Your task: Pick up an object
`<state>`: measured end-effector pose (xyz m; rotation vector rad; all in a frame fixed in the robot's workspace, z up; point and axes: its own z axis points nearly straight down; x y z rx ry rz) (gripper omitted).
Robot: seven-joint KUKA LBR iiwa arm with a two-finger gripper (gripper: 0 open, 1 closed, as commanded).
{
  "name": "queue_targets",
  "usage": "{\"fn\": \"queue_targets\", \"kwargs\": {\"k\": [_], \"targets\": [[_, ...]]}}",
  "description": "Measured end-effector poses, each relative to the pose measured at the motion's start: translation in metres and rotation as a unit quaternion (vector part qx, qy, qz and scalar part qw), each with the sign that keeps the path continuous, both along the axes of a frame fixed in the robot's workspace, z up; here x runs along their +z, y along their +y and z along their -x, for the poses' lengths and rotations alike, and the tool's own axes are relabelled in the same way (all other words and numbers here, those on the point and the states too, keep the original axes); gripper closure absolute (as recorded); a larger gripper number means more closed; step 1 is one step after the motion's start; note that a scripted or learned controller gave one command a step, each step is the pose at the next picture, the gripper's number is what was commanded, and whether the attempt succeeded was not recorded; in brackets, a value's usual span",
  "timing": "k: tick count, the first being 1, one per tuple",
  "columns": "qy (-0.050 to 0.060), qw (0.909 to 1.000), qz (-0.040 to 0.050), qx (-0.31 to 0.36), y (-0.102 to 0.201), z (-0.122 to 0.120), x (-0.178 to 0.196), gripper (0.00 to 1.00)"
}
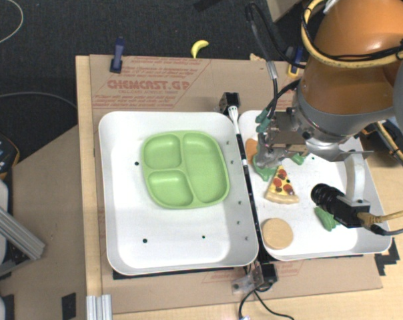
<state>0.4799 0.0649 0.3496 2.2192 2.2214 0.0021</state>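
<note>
My gripper hangs low over the far left part of the right bin, with the arm's orange band above it. Right under it lies a green toy piece, and an orange piece peeks out at its left, against the bin wall. A toy pizza slice lies just in front of the gripper. Closer to the front sits a round tan cookie. Another green piece lies to the right, partly hidden.
The left bin holds a light green divided plate. A black bar runs between the two bins. A yellow banana toy lies on the cardboard beyond the bins.
</note>
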Motion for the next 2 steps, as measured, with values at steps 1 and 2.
{"fn": "queue_targets", "kwargs": {"k": [1,2], "targets": [[-0.01,0.9999,-0.0008,-0.002,-0.043,0.0,0.155,1.0],[0.01,0.9999,0.0008,0.002,0.023,0.003,-0.007,1.0]]}}
